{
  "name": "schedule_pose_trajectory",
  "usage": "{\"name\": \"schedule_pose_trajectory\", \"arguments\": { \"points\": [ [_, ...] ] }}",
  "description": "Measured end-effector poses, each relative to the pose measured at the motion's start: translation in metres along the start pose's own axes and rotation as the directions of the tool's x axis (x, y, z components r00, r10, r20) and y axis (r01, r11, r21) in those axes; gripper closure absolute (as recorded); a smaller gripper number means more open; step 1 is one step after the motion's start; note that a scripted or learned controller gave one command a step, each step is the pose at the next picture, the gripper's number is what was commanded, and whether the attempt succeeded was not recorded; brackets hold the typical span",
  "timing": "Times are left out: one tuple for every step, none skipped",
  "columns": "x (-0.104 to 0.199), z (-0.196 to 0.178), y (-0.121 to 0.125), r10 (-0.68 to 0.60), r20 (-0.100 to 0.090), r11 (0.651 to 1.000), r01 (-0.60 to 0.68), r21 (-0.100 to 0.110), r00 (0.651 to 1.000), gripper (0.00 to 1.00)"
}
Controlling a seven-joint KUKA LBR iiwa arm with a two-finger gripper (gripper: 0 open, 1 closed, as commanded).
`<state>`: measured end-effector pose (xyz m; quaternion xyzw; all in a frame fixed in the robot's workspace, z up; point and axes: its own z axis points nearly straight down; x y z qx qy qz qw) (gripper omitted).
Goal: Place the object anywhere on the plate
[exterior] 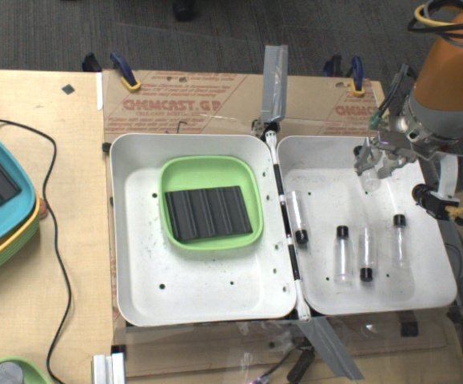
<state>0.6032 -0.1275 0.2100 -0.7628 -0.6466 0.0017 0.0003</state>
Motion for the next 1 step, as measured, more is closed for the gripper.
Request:
{"name": "schedule_pose_trajectory", "arguments": {
  "points": [
    [0.0000,-0.0001,0.0001,0.000,0.000,1.000,0.000,0.000,1.000,0.00]
  ]
}}
